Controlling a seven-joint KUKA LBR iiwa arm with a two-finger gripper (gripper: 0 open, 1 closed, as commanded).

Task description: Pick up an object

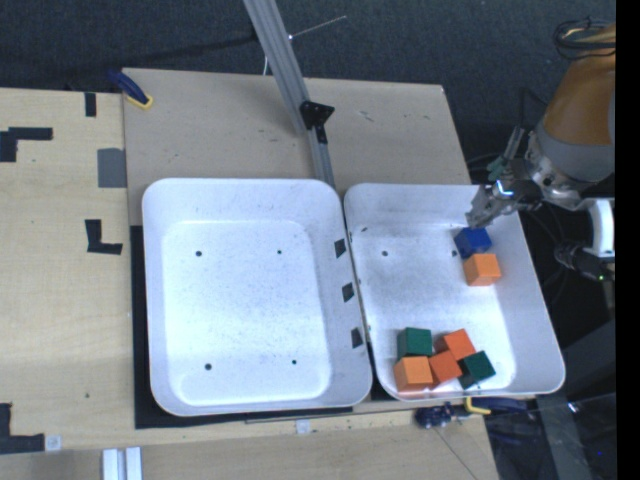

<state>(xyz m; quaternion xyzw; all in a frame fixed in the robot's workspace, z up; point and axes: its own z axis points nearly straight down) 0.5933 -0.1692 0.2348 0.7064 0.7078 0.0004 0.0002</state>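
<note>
Four blocks (440,356) cluster by the right bin's (530,308) near edge. My gripper (484,208) hangs over the blue block (472,240) near the far edge, orange block (482,268) alongside.

Grey arm (568,153) — orange band above the wrist, dark metal claw (487,205).

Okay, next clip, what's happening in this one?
A single robot arm reaches in from the right, with its gripper down over the far part of the right bin, just above a blue block. An orange block sits right beside the blue one. Four more blocks, two green and two orange, are clustered at the bin's near edge. Nothing looks lifted yet. Whether the jaws are open or closed can't be told.
</note>
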